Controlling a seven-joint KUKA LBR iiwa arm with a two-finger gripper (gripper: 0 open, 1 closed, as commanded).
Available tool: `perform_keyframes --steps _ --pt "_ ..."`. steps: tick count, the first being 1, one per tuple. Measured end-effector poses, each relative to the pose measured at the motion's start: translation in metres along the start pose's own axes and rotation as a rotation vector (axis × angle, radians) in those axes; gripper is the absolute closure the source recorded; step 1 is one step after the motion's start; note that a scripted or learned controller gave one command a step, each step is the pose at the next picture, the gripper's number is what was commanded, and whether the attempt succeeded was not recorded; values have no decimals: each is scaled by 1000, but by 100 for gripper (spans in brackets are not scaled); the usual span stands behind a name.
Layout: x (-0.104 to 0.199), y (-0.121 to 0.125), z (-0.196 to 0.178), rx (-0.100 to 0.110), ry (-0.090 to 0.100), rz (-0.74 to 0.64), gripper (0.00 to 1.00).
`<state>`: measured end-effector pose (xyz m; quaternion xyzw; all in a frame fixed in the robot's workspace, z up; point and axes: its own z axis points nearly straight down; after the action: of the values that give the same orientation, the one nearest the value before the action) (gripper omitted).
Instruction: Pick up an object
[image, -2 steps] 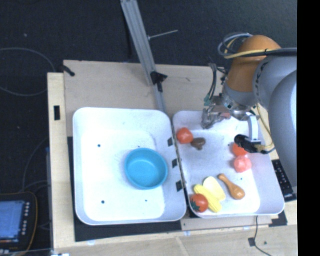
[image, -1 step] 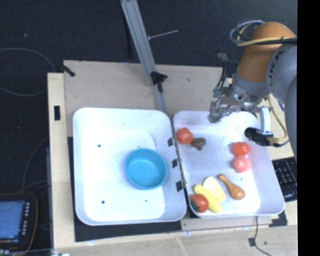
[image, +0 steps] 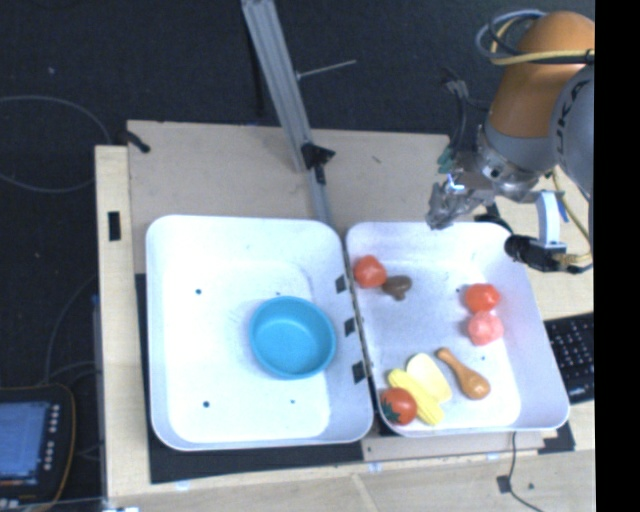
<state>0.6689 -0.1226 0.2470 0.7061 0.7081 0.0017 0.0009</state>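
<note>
The claw (image: 443, 212) hangs over the far rim of the right bin (image: 520, 400), near that bin's far left-of-centre edge. Its finger spacing cannot be told from this view, and nothing is seen between the fingers. The grey arm with its orange band (image: 535, 85) extends from the claw toward the far right.

Objects in the right bin, from the claw outward:
- A red tomato (image: 369, 271) lies at the left wall, just beside a small brown object (image: 397, 287).
- A second red tomato (image: 481, 297) lies toward the right side, touching a pink round fruit (image: 484, 327) on its near side.
- A brown wooden spoon-shaped item (image: 463, 374) lies near the near right corner.
- A yellow corn-like piece (image: 424, 388) lies at the near edge, with a red strawberry-like item (image: 398, 406) touching it on the left.

The middle of the right bin floor is bare, giving open room between the two object groups.

The left bin (image: 180, 250) holds a blue bowl (image: 291, 336), upright, right of centre. Both bins sit side by side, touching, on the tabletop (image: 200, 160).
</note>
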Motion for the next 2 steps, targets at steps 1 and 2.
perform_keyframes --steps 1,2 --pt "-1 1 -54 -3 -1 -2 100" --pt "54 -14 -48 5 1 -5 100"
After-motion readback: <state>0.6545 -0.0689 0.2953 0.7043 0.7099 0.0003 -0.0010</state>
